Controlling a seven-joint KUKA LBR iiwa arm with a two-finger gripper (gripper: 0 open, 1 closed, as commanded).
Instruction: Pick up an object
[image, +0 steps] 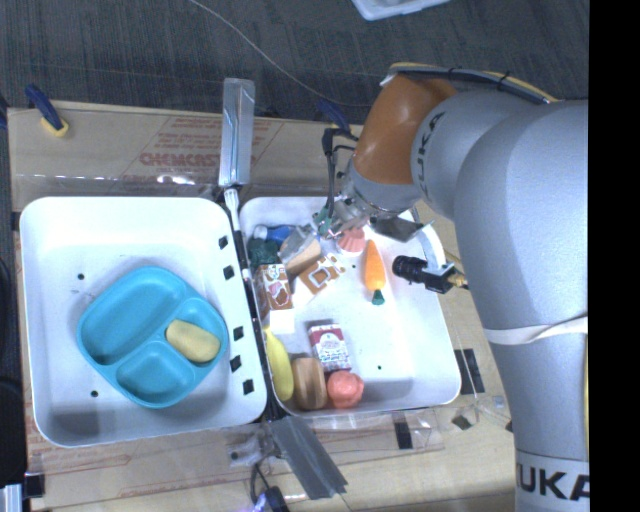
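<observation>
Two shallow white bins sit side by side on a bench. The left bin holds a blue divided plate with a yellow potato-shaped piece in its right compartment. The right bin is crowded: an orange carrot near the centre, small boxes toward its upper left corner, a red packet, a banana, a brown piece and a pink piece along its near edge. The gripper hangs low at the far edge over the boxes, beside a pink item.
</observation>
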